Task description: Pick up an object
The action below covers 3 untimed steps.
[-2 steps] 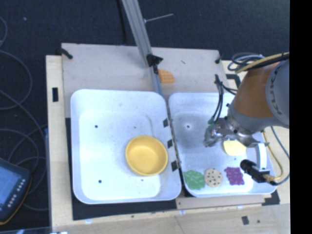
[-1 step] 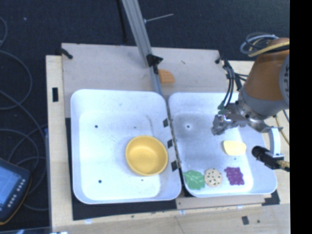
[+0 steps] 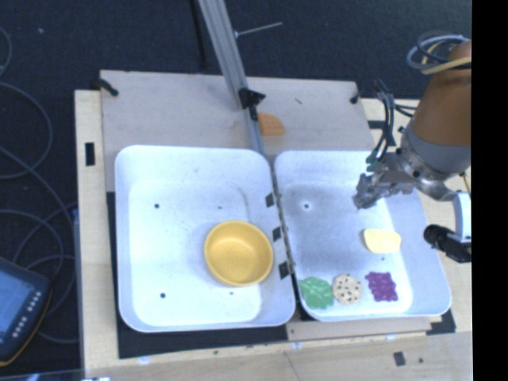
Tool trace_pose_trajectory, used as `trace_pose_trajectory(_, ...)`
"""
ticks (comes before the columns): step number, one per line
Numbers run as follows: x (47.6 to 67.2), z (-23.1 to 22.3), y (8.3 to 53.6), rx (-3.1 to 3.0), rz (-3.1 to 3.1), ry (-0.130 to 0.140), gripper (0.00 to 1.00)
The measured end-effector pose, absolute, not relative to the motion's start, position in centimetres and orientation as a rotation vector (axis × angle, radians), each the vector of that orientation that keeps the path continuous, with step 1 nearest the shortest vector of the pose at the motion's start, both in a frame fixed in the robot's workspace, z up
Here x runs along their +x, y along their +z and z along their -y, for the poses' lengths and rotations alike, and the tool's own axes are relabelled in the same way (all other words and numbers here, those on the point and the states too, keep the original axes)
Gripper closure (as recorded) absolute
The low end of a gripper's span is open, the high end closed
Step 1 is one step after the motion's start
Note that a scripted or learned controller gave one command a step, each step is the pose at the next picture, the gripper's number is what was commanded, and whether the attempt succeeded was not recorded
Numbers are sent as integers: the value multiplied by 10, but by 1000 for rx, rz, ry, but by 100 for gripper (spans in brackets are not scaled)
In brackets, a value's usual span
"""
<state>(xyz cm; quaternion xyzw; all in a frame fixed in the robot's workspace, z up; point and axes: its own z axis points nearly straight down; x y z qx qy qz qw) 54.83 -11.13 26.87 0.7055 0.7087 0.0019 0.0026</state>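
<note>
The arm (image 3: pixel 440 117) hangs over the right bin (image 3: pixel 317 181), its jaws above the pale yellow block (image 3: pixel 382 240); whether they are apart cannot be told. A descent off-centre could nudge that block away. The left bin (image 3: pixel 159 181) holds a yellow bowl (image 3: pixel 238 252). Below the block lie a green piece (image 3: pixel 317 291), cookie (image 3: pixel 347 289) and purple grapes (image 3: pixel 382 286)

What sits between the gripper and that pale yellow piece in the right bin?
Nothing visible. The gripper hangs over bare bin floor up and left of the pale yellow piece. The green piece, cookie and purple piece lie nearer the front rim.
</note>
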Motion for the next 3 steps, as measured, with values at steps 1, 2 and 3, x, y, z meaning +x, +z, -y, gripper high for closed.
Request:
trace_pose_trajectory(1,548,60,272,2213,-2230,3,100)
trace_pose_trajectory(2,538,5,257,2214,-2230,1,100)
trace_pose_trajectory(3,537,-53,252,2213,-2231,1,100)
